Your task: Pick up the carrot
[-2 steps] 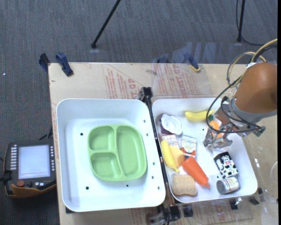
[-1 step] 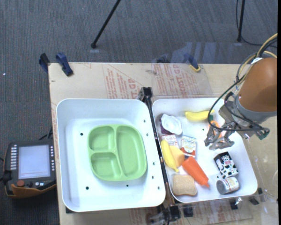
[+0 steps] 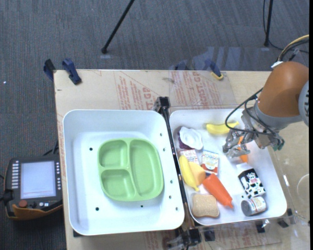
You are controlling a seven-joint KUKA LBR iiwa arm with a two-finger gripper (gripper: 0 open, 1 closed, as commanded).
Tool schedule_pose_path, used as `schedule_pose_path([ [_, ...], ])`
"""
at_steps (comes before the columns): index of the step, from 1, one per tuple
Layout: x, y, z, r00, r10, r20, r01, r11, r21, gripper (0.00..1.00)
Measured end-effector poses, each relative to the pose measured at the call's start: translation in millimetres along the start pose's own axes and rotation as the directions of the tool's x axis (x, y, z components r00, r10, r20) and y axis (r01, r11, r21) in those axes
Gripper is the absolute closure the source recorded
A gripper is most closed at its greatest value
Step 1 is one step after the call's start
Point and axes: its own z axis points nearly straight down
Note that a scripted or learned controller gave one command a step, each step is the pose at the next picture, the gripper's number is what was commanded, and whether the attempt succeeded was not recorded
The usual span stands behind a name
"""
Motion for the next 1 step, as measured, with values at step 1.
schedule_pose_path([
  [1, -1.0, 31.9, -151.9, 0.996, -0.092, 0.016, 0.092, 0.996, 0.012, 1.0],
])
